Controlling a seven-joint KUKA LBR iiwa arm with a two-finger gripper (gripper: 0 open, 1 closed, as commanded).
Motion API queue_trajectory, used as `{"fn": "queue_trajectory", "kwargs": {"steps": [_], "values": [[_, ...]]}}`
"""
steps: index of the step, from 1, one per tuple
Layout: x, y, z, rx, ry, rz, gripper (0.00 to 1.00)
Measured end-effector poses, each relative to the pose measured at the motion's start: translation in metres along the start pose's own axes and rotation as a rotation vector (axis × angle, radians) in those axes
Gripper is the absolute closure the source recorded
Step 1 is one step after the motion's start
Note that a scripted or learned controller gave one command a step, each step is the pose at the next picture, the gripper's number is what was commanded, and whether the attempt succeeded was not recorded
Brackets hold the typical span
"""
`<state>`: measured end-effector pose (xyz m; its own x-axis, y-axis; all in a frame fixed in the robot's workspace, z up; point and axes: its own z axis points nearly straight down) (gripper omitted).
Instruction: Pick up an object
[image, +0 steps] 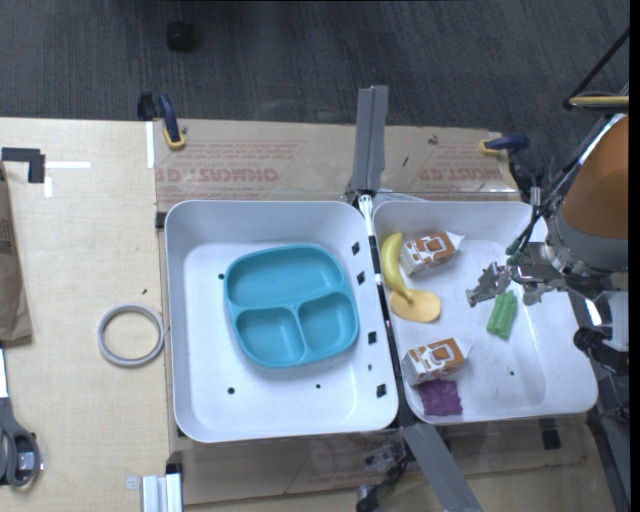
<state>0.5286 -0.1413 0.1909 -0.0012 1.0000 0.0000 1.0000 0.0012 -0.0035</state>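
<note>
Camera view from above the bench takes in two shallow white plastic bins side by side, glossy and round-cornered. Sitting in the left bin (190, 330) is a smooth teal tray (290, 305) moulded into three compartments. Over in the right bin (560, 385) the pieces lie scattered: a curved yellow banana (393, 268) along the left wall, a flat yellowish-orange blob (418, 307) touching its lower end, a small printed carton (430, 250) just beside the banana near the top, a second carton like it (436, 359) lower down, and a crinkled purple piece (439, 397) touching that carton's underside. A stubby green block (502, 314) lies tilted near the middle.

Reaching in from the right, the grey arm's orange band (605, 190) sits high above the bin edge, with the metal gripper (492, 285) stretched out leftward, just above the green block's upper end. Whether its jaws are apart or together I cannot tell.

Outside the bins, on the pale wooden benchtop (80, 230), rests a grey ring (131, 334).
</note>
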Motion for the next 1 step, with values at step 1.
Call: {"fn": "queue_trajectory", "kwargs": {"steps": [1], "values": [[-0.061, 0.0153, 0.0996, -0.002, 0.0, -0.079, 0.0]]}}
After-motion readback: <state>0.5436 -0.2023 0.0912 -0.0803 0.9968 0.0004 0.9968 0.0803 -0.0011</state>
